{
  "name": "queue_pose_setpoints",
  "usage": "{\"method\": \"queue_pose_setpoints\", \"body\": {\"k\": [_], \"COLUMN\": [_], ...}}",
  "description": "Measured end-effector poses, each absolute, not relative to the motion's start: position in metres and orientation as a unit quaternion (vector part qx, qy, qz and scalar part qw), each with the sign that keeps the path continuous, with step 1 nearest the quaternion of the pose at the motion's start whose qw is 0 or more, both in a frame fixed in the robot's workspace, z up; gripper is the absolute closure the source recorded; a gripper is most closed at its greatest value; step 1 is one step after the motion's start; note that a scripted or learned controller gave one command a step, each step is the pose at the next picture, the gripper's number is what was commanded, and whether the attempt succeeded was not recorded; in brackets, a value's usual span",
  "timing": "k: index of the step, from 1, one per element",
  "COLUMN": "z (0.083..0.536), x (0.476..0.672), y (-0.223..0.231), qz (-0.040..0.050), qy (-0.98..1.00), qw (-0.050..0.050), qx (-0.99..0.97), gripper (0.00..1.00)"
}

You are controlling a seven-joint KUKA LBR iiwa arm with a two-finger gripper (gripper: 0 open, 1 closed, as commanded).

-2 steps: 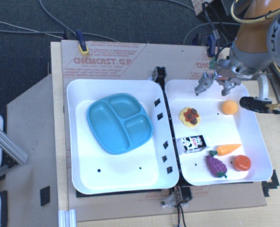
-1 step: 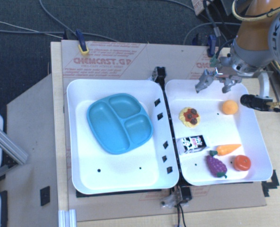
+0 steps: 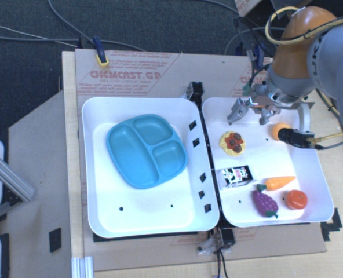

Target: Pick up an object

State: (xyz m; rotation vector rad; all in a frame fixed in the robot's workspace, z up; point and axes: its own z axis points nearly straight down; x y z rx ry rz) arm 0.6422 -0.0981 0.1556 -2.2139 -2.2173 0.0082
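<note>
Pincer (image 3: 252,113) open above pizza toy (image 3: 232,143).

Right bin (image 3: 319,172): open floor in its middle, betw. pizza toy (image 3: 232,143) at upper left and the lower row: milk carton (image 3: 236,175), carrot (image 3: 277,183), grapes (image 3: 265,202), tomato (image 3: 296,199). Tool (image 3: 250,111) and arm block the top. Left bin (image 3: 96,172): blue tray (image 3: 146,150) takes the centre; lower strip free.
</note>
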Motion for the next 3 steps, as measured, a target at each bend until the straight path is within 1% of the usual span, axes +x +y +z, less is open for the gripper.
{"method": "queue_pose_setpoints", "body": {"k": [1,2,3], "z": [0.094,0.083,0.093], "x": [0.644,0.643,0.644], "y": [-0.105,-0.105,-0.104], "qz": [0.0032,0.0016,0.0011], "qy": [-0.707,-0.707,-0.707], "qw": [0.005,0.003,0.003], "qx": [-0.707,-0.707,-0.707], "gripper": [0.00,0.00,1.00]}}
